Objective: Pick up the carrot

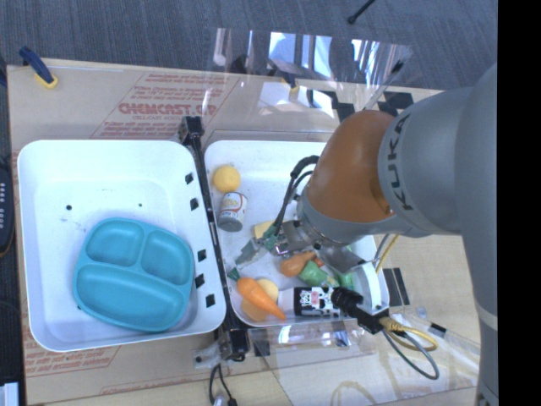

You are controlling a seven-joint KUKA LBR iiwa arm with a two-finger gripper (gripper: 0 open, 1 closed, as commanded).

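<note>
The carrot [254, 299], orange and tapered, lies at the front edge of the right bin [254, 155], next to a small yellow-orange round piece [269, 288]. My gripper [269, 245] hangs low over the middle of that bin, a little behind and to the right of the carrot, mostly covered by the wrist's orange band. Just under the wrist sits another orange piece [296, 266] with a green part [316, 274] beside it. Nothing is seen held in the gripper.
A yellow ball-like fruit [225, 178] and a small can [232, 211] stand along the right bin's left wall, with a pale yellow piece [264, 229] near the gripper. The left bin [51, 184] holds a blue divided plate [135, 273].
</note>
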